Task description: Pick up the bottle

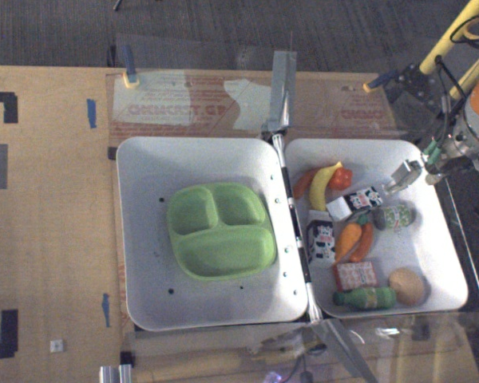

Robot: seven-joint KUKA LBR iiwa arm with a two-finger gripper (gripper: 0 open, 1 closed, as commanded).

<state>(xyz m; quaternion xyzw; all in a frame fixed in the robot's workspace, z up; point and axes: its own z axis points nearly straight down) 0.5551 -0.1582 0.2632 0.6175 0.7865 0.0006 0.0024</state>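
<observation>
The bottle [366,298] is green with a yellow-and-red label. It lies on its side near the front edge of the right bin [443,250], between a red box [356,275] and a brown potato [407,286]. My gripper [405,175] hangs over the bin's far right part, well behind the bottle and apart from it. It is just right of a cow-patterned carton [355,202] and above a small greenish can [395,216]. Nothing shows in its grasp.
The right bin also holds a banana [326,183], a red pepper [341,178], a carrot [349,240], a red sausage [366,242] and a second cow-patterned carton [322,242]. A green divided plate [221,231] lies in the left bin [144,182].
</observation>
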